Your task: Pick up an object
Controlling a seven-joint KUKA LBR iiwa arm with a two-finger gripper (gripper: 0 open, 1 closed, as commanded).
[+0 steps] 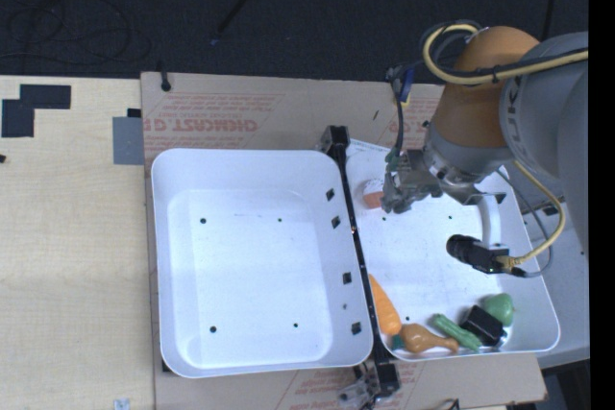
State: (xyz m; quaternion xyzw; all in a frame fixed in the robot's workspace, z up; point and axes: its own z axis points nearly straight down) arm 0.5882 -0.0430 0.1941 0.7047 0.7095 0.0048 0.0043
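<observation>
My gripper (396, 199) hangs low over the upper left part of the right bin (538, 326), pointing down. Just left of its tip lies a small orange-pink object (371, 199), close to the fingers or touching them; I cannot tell which. At the bin's front edge lie an orange carrot-shaped piece (384, 304), a tan pear-shaped piece (419, 337), a green stick (454, 329), a black block (483, 324) and a green rounded piece (498, 306).
The left bin (178, 170) sits beside the right one, with a black divider rail (352, 245) between them. A black cylindrical part with a cable (473, 252) hangs from the arm over the right bin. Cardboard (240, 101) lies under both bins.
</observation>
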